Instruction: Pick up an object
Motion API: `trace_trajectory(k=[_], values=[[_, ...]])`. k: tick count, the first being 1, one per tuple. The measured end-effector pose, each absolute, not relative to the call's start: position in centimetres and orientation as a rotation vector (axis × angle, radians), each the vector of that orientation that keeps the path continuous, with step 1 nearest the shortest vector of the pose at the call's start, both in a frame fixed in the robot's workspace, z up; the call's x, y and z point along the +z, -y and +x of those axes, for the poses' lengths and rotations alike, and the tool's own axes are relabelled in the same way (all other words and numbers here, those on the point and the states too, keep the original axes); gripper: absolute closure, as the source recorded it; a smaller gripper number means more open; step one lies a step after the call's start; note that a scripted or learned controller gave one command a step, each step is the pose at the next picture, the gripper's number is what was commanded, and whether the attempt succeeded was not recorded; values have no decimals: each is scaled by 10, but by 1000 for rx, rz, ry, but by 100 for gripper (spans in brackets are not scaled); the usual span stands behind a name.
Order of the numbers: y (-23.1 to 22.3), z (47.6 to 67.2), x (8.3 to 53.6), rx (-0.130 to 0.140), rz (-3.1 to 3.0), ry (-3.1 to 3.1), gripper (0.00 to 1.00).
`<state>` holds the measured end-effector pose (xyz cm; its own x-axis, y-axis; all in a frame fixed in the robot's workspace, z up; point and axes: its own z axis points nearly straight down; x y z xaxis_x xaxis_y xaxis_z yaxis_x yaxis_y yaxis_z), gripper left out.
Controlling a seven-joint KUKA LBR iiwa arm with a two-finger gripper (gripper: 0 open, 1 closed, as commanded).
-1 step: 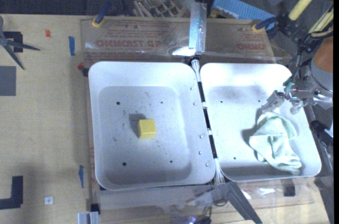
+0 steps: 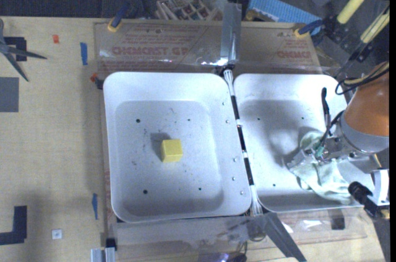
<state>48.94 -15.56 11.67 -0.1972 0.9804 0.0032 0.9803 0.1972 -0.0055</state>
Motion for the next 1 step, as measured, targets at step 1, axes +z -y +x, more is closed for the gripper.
trace_trajectory(k=[1], values=[[160,488,124,6,-1997,2414,100]])
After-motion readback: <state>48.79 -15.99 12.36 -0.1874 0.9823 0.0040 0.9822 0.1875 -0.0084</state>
